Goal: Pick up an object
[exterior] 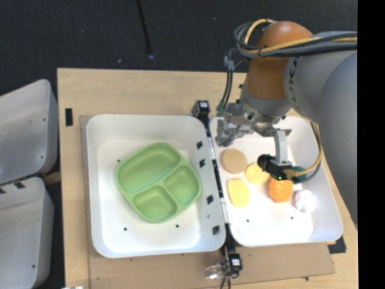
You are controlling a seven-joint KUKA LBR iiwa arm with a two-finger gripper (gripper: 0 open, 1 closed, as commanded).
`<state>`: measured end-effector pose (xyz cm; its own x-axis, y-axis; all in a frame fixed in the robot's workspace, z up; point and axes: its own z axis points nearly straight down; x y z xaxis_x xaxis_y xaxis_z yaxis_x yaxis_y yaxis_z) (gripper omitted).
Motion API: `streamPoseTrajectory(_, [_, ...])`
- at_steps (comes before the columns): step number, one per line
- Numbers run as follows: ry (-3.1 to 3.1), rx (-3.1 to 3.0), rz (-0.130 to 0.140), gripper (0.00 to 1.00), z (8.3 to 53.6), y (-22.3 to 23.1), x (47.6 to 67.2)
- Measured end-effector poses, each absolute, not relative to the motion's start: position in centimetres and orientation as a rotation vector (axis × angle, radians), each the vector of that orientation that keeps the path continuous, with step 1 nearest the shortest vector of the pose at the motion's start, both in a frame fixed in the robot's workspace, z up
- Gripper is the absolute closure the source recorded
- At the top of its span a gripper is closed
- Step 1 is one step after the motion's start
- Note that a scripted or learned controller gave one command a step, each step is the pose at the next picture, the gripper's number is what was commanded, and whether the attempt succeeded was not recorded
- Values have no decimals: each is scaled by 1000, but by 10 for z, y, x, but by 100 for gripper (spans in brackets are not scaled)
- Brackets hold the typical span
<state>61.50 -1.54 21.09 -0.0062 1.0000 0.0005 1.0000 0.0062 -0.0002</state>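
Approach step, nothing grasped: pincer [226,133] hangs over the far left corner of the right white bin [325,221], spread or pressed together I can't tell, round tan disc [234,160] just beside it, so next move is centre over the disc, then descend.

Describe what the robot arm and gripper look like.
The arm is thick, rounded and grey, with a glossy orange band above the wrist. Grey and yellow cables loop over that band. The gripper is a small grey metal assembly at the arm's end.
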Motion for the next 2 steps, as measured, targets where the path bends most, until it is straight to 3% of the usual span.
streamPoseTrajectory(2, [-2231,-2212,-5,100,231,89,613])
